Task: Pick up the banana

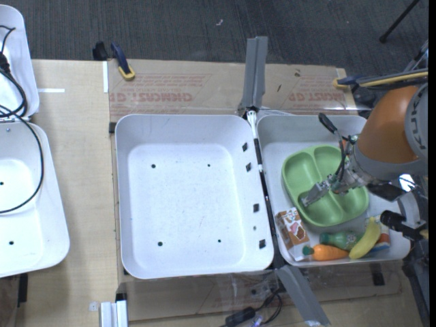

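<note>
Beside the banana (364, 240), carrot (328, 252) and carton (293, 227); gripper (317, 193) over green dish (320, 169), grip unclear

A robotics lab or test cell is indicated. Two shallow white bins (184, 196) are set side by side on a bench covered with printed cardboard (163, 90), which is held down by a clamp (121, 61). A grey arm with an orange band (392, 131) is seen over the right bin (272, 182). Dark carpet lies beyond the bench, and what may be a tripod leg (407, 9) is glimpsed at the upper right. Black cables (20, 114) trail over white equipment at the left.
</note>
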Available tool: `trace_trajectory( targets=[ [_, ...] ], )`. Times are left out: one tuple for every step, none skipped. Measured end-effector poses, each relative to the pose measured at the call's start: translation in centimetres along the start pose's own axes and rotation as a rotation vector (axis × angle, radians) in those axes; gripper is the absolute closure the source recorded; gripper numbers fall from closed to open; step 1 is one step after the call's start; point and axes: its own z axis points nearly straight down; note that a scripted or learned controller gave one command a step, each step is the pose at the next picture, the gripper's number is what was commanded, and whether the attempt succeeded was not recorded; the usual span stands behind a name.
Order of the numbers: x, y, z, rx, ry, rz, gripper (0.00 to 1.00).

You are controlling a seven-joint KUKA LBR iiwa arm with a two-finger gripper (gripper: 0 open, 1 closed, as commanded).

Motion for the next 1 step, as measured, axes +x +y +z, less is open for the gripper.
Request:
trace_trajectory(
  targets=[
    [-4.14,3.54,0.02,0.002,-0.001,-0.272,0.0]
  ],
)
